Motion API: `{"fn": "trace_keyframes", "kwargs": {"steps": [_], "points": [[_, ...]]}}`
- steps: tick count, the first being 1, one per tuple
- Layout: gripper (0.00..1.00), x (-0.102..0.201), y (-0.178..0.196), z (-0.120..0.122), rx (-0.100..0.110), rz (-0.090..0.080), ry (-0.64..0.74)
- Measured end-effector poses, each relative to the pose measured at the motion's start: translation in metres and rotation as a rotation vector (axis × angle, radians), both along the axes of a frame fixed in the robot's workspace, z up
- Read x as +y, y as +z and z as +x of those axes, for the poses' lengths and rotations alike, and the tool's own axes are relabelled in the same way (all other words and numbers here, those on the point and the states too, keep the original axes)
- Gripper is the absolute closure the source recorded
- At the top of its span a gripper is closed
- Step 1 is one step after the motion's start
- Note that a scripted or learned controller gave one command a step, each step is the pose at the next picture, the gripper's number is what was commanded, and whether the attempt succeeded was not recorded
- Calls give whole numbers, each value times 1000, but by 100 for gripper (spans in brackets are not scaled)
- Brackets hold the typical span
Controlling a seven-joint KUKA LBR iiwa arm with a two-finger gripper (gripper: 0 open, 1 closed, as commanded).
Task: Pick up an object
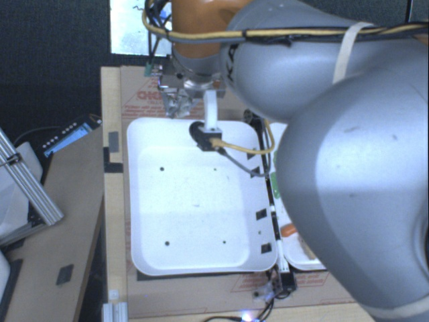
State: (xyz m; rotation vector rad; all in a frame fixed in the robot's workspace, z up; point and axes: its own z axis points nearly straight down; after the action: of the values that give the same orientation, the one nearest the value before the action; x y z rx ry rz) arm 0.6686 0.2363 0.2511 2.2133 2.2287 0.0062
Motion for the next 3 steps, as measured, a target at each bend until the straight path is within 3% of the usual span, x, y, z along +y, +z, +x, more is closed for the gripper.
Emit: {"fn": "trace_keyframes", "kwargs": {"steps": [2,3], "points": [[100,-2,103,0,-1,0,-1],[100,-2,114,0,0,-1,-1]]}}
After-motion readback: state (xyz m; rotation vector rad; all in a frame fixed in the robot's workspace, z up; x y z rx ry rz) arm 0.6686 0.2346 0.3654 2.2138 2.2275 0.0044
